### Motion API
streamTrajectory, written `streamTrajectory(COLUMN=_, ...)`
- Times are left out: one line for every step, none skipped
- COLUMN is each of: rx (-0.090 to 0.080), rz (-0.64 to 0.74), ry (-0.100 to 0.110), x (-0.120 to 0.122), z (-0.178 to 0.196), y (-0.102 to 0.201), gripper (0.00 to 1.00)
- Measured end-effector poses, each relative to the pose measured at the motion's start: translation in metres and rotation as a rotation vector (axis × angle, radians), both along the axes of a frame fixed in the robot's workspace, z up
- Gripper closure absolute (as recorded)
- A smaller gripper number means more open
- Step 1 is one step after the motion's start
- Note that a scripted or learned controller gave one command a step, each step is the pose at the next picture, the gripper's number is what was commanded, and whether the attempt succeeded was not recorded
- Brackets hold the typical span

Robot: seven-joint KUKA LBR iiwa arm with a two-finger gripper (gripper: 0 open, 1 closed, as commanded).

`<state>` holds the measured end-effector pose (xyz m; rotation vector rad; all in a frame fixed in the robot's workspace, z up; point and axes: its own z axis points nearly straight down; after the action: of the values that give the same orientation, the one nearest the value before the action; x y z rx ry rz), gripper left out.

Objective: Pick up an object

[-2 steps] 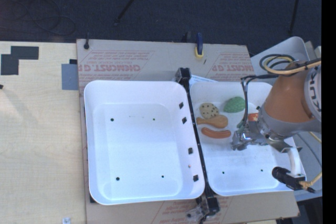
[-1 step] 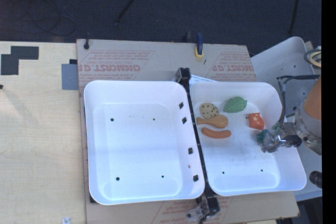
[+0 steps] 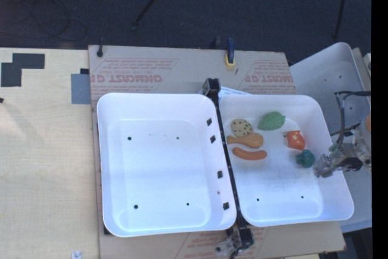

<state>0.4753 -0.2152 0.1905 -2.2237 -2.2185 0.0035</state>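
Table: a pale wooden table (image 3: 42, 148) carries two shallow white bins side by side on a cardboard sheet (image 3: 182, 73).
Left bin: the left bin (image 3: 109, 191) has its bare floor showing.
Right bin: the right bin (image 3: 330, 203) holds all the objects, grouped in its upper half.
Objects: a speckled cookie (image 3: 241, 127), a green leafy piece (image 3: 271, 121), a tan curved piece (image 3: 247, 141) and an orange-red sausage (image 3: 249, 154) lie near the divider; a red piece (image 3: 295, 140) and a small dark green piece (image 3: 305, 159) lie nearer the right wall.
End effector: the end effector (image 3: 330, 165) sits at the right rim of the right bin, just beside the dark green piece. It holds nothing that I can see; how far its fingers are spread I cannot tell at this size.
Likely target: probably the dark green or red piece, being closest.
Risk: a descent this near the wall could strike the rim. The green piece is small and could be pushed aside, not caught. The red piece lies close enough to be nudged or pinched along with it.
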Motion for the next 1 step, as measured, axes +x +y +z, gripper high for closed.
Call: streamTrajectory(rx=0.002, rz=0.011, ry=-0.008, x=0.0023, z=0.0963, y=0.0757, gripper=1.00)
